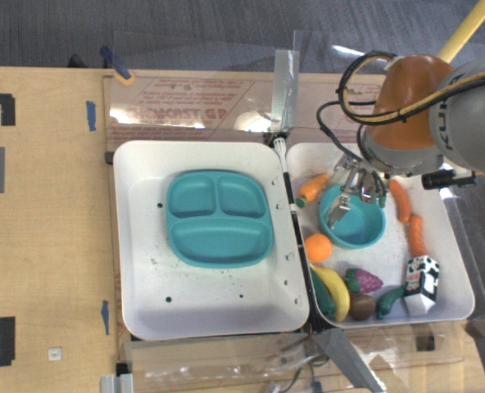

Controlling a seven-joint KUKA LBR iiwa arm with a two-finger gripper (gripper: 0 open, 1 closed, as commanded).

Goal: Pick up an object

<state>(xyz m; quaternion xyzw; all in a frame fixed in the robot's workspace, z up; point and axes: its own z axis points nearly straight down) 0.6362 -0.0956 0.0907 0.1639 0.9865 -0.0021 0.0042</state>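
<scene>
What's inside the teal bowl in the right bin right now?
The teal bowl shows bare teal interior on its lower and right side. The gripper hangs over its upper left part, so whatever lies beneath it there is covered. The orange ball sits outside, against the rim.

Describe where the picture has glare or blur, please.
In the camera view, glare lies on the clear sheet behind the bins and on the upright clear divider; the tool over the teal bowl looks soft and hard to read; the teal tray and the toys in the right bin are sharp.
</scene>
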